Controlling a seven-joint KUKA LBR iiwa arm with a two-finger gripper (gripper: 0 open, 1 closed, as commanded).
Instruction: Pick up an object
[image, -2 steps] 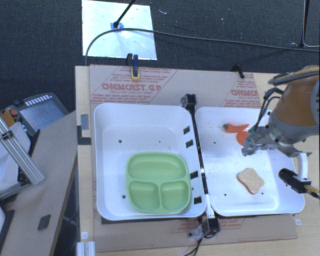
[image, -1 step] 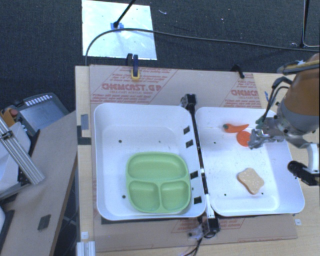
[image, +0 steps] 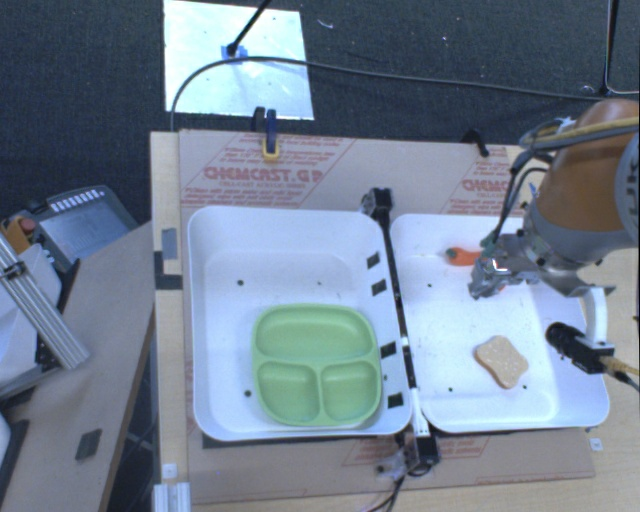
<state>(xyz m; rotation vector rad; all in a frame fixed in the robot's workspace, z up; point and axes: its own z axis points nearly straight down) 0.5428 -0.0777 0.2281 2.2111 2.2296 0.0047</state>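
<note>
Right bin (image: 570, 400) held toast slice (image: 501, 361) and carrot (image: 462, 256); gripper (image: 487, 280) hovered beside carrot, likely lining up a grab, finger state can't tell.

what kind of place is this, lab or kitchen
Most likely a robotics lab bench, not a kitchen: a grey arm reaches over two white bins taped to cardboard, holding toy-like items, a green divided plate and a bread slice.
</note>
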